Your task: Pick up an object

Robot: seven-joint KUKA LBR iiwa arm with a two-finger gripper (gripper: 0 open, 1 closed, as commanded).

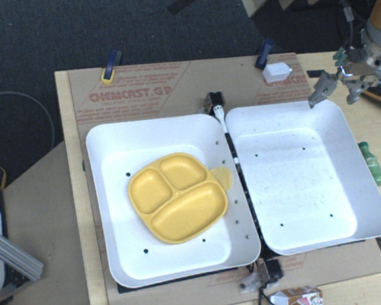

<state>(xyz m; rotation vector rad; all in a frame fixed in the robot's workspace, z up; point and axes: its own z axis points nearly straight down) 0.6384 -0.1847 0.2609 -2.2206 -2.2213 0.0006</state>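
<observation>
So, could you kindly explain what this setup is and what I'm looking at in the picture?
This is one picture from a camera fixed above a workbench, looking down at a slant. Two shallow white bins sit side by side: the left bin holds a yellow divided plate, with something small and yellowish just beside it that I can't identify. The right bin shows just small dark specks. At the top right is the robot arm's gripper, a two-finger claw, hovering over the right bin's far corner with nothing between its fingers. Its job is to pick up an object; the plate lies untouched.
</observation>
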